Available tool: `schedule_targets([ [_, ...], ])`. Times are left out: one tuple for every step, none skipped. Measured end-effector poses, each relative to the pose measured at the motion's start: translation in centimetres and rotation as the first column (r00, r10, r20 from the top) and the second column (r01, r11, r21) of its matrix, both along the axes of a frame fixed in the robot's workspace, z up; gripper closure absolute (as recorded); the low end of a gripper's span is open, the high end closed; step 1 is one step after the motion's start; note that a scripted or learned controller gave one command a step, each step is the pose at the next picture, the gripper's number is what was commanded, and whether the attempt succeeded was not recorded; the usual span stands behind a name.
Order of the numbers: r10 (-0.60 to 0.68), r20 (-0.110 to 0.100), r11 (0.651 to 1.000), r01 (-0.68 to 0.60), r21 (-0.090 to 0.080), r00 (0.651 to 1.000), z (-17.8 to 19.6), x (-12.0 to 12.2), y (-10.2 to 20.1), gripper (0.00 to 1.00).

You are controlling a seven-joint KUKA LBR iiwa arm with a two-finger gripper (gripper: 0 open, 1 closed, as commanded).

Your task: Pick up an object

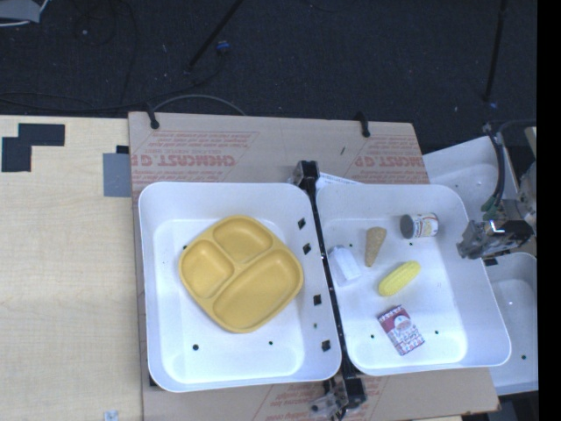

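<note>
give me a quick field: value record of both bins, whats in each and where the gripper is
left bin: yellow divided plate
right bin: small can on its side, tan cone, yellow corn cob toy, red packet, white item by the divider
gripper: at right bin's right rim, nothing seen held
fingers: cannot tell

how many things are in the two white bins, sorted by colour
Yellow: 2, the divided plate in the left bin and the corn cob in the right bin
Tan: 1, the cone
White: 1, the small packet
Red: 1, the flat packet
Grey and white: 1, the small can on its side
Total: 6
</note>
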State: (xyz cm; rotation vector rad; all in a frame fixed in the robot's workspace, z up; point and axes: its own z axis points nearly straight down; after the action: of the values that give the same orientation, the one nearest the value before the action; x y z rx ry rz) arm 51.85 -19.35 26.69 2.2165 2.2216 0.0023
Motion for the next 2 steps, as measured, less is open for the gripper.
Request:
schedule_targets([
  [0.002,-0.008,1.000,-0.002,0.004,1.000,-1.7,-0.4,5.5,1.00],
  [0.003,-0.007,1.000,-0.003,0.004,1.000,-1.3,-0.2,11.0,1.00],
])
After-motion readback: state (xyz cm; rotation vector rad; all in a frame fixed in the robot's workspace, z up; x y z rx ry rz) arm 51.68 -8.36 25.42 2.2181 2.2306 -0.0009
